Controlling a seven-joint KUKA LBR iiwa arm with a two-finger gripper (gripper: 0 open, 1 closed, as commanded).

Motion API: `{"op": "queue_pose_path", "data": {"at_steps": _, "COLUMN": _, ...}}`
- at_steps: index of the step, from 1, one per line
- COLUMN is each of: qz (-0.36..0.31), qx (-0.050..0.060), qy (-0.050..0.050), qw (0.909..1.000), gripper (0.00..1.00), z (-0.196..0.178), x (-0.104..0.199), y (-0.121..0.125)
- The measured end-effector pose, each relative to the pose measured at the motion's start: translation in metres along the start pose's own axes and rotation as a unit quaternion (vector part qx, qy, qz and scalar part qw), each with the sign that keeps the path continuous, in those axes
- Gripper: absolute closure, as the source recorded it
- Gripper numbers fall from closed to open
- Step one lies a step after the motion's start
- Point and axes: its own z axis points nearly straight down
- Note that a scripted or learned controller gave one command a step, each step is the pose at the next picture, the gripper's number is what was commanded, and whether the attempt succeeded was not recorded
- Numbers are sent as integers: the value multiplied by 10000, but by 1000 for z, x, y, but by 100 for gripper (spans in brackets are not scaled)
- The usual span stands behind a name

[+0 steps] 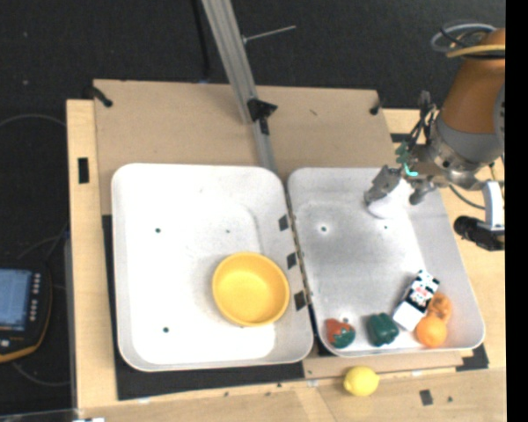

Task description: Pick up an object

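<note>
A robot laboratory or test cell is indicated. A plain board bench [202, 121] is seen set on a dark carpeted floor [35, 42], and two shallow white bins [158, 200] are laid side by side on it, held apart by small black clips. A grey and orange industrial arm [473, 104] is mounted at the far right. A metal rail [233, 51] is raised at a slant from the far edge of the bench. A handheld control pendant with a lit screen [11, 310] is laid on the floor at the near left, with a cable led to it. Toy fruit [431, 331] and a yellow bowl [250, 288] are used as test pieces in the bins.
</note>
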Motion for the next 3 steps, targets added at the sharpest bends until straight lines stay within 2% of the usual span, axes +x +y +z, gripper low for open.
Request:
{"op": "queue_pose_path", "data": {"at_steps": 2, "qz": 21, "qx": 22, "qy": -12, "qw": 10000, "gripper": 0, "z": 88, "x": -6, "y": 7}}
{"op": "queue_pose_path", "data": {"at_steps": 3, "qz": 28, "qx": 18, "qy": -13, "qw": 10000, "gripper": 0, "z": 115, "x": -8, "y": 6}}
